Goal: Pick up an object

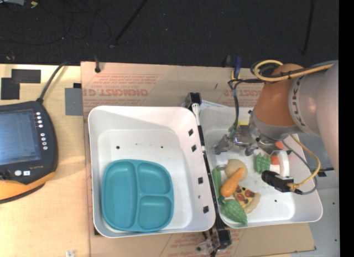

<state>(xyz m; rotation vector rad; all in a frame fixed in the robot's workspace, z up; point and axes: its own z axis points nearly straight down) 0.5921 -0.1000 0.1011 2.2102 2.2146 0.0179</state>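
Gripper (239, 141) low in right bin (310, 209), just above toy carrot (232, 181).

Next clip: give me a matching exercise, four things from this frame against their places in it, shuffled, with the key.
Things:
1. teal divided plate
2. toy carrot
3. handheld control pendant
4. pizza slice toy

Places:
A. on the bench, left of both bins
B. in the left bin
C. in the right bin, lying slanted against a beige piece
D. in the right bin, next below the carrot

Pairs: 1-B, 2-C, 3-A, 4-D
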